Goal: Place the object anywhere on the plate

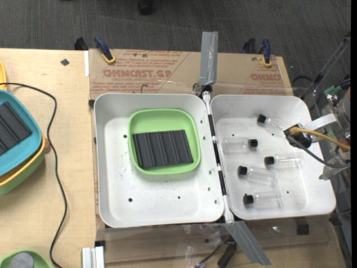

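Observation:
A green square plate sits in the left white bin, toward its back. A dark grey ridged pad lies flat on the plate and covers most of its floor. In the right white bin several clear vials with black caps lie scattered on their sides, among them one at the back, one in the middle and one near the front. None of the vials touches the plate.
A yellow hose with a black end reaches over the right bin's right rim. Blurred grey hardware and cables crowd the right edge. Stacked teal and green containers stand at far left. A black cable runs across the bench.

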You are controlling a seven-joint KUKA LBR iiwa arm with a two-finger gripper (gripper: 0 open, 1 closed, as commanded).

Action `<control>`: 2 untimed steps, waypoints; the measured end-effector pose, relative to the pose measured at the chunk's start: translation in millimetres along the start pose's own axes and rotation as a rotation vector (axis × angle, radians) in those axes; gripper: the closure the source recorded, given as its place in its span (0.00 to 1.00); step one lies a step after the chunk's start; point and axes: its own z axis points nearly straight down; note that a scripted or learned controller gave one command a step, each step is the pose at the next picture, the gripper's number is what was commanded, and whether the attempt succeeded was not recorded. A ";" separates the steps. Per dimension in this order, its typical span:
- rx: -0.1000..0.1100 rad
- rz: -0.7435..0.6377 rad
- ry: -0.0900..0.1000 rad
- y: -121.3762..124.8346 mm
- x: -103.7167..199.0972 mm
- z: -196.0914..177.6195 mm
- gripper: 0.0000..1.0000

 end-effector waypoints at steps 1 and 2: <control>-0.001 0.004 0.000 55.5 -4.8 20.1 0.00; -0.001 0.004 0.000 85.7 -18.2 20.7 0.00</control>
